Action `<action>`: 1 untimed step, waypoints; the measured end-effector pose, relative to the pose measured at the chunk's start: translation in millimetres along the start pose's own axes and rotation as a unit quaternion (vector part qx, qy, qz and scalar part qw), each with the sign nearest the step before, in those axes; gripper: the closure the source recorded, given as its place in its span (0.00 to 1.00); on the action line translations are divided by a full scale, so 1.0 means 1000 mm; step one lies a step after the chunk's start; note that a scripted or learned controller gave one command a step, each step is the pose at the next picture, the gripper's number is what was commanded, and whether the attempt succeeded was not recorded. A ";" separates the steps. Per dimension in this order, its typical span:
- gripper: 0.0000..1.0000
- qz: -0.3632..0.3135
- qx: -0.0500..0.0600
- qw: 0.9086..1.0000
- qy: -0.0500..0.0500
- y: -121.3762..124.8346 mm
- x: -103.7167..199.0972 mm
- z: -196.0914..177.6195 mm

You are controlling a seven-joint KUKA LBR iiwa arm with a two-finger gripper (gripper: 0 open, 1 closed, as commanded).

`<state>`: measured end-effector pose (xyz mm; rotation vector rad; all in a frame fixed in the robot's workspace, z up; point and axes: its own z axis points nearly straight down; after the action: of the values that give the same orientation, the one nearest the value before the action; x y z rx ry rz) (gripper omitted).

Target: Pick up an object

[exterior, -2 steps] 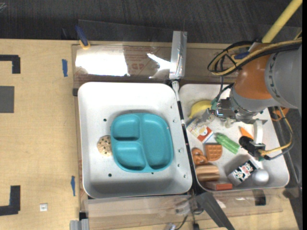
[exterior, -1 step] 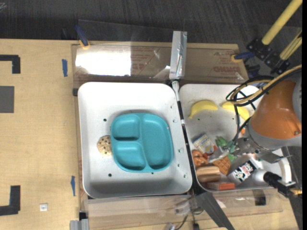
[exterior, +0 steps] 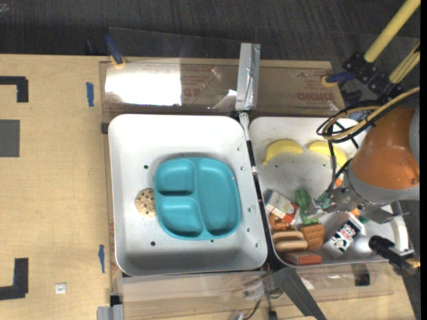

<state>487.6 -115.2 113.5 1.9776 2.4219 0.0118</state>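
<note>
My arm (exterior: 390,155), grey with its orange band, fills the right edge of the frame, bent down over the right bin (exterior: 293,131); the left bin (exterior: 127,179), centre frame, holds a teal divided plate (exterior: 198,196) with a cookie (exterior: 145,203) touching its left rim; in the right bin 2 yellow bananas (exterior: 283,150) lie at the top, and a clutter of small toy foods (exterior: 297,229) sits lower down. My gripper (exterior: 329,201) hangs just beside that clutter; I cannot tell whether it is spread or closed. I judge this the approach step; next comes settling on 1 item and closing squarely.
</note>
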 end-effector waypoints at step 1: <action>0.00 0.000 0.001 1.000 0.000 -0.001 0.000 0.001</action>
<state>486.9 -115.1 112.6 1.9788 2.4236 0.0102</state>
